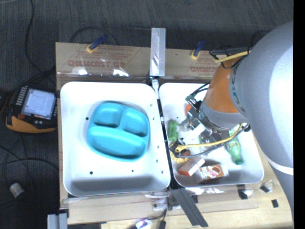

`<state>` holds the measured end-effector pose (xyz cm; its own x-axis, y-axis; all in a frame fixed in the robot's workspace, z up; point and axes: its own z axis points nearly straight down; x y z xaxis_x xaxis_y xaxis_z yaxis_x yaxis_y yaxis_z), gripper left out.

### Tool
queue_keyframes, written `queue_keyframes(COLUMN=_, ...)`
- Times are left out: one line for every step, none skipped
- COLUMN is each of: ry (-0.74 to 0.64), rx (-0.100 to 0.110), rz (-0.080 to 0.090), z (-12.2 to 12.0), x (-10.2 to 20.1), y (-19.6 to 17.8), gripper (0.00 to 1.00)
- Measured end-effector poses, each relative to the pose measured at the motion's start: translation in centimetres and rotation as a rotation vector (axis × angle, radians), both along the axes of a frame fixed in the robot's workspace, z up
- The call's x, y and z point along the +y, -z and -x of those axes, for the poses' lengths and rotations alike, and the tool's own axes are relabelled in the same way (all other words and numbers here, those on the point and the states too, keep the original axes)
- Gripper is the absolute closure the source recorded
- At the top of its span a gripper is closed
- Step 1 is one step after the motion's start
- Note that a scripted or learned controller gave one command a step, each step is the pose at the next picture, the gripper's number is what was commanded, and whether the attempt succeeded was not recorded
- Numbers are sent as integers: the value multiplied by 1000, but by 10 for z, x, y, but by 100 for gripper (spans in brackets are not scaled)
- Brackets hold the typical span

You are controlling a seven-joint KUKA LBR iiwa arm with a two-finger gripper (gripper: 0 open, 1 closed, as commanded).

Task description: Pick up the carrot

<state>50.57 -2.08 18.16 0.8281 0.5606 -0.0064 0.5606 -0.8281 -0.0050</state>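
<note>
The arm reaches down into the right bin (257,175), and its orange-banded wrist covers much of the bin's middle. My gripper (191,124) is low in the bin's left half, among the items there. A small orange-red bit (189,109), possibly the carrot, peeks out at the gripper's upper left edge; the rest of it is hidden. Nothing can be seen held.
A green item (172,128) lies by the right bin's left wall. A green bottle (234,152) lies at the right, and two small boxes (190,167) (212,171) sit near the front. The left bin (71,175) holds a blue divided plate (119,130).
</note>
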Motion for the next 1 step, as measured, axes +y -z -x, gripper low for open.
queue_keyframes(ry=189, rx=-2, rz=5, z=-11, x=-55, y=-67, gripper=0)
